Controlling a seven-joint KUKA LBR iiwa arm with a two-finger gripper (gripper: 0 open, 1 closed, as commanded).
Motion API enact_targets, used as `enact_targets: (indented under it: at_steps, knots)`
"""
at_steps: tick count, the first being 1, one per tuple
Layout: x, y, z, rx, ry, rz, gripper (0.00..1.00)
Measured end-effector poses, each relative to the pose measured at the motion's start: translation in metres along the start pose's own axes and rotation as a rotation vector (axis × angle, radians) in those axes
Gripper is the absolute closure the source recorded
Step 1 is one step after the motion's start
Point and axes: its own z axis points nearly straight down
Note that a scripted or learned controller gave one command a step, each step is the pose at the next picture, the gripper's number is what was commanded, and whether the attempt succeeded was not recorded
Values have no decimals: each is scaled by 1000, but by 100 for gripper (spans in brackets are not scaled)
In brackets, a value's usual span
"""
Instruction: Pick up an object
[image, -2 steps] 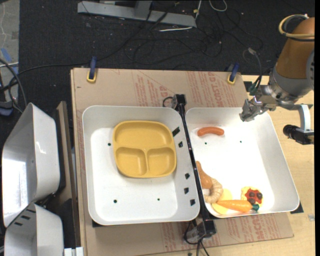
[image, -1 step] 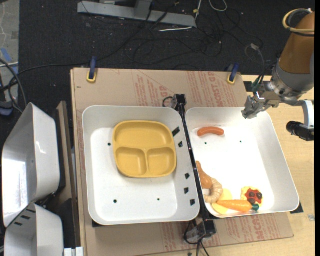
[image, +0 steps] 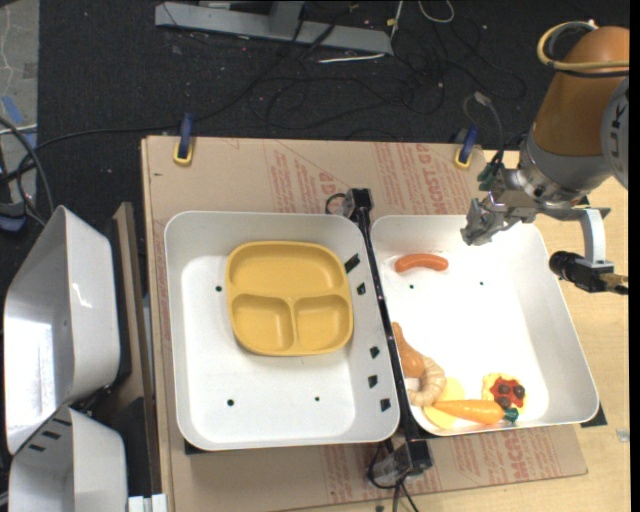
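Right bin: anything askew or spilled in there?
Nothing spilled. The toy foods crowd the right bin's near-left corner, with the sausage lying apart near the far edge. The yellow tray sits slightly skewed in the left bin.

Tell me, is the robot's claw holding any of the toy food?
No, nothing sits between its fingers. The gripper hangs above the right bin's far edge, apart from the sausage.

Robotics lab, bench of taped cardboard held by clamps, loose cables across dark floor
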Motion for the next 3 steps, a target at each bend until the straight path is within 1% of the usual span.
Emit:
enact_targets:
  at_steps: [1,2,3]
  knots:
    - [51,-7,-6,1,0,-1,100]
    - [99,-21,8,4,1,-1,100]
    - [155,-32,1,2,1,-2,100]
